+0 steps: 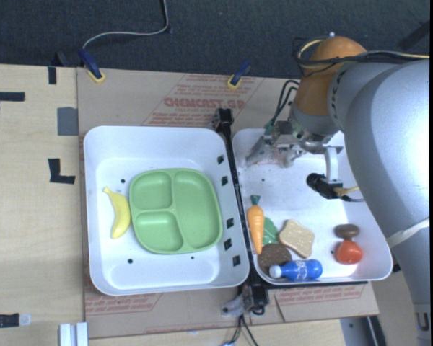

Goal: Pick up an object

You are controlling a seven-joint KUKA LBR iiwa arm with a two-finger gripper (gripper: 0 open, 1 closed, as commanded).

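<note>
My gripper (273, 154) hangs low over the far left part of the right bin (361, 215), open, with nothing between its fingers. The objects lie at the near end of that bin, apart from the gripper. An orange carrot (255, 226) with a green top lies by the left wall. Beside it are a slice of toast (297, 238), a dark brown round piece (274, 255) and a blue bottle (299, 269) on its side. A red tomato (348, 252) and a small brown oval item (346, 231) lie at the near right.
The left bin (101, 265) holds a green divided plate (177, 210) and a yellow banana (119, 213) to the plate's left. A black clamp (223, 118) sits on the ridge between the bins. The grey arm (390, 143) covers the right bin's far right side.
</note>
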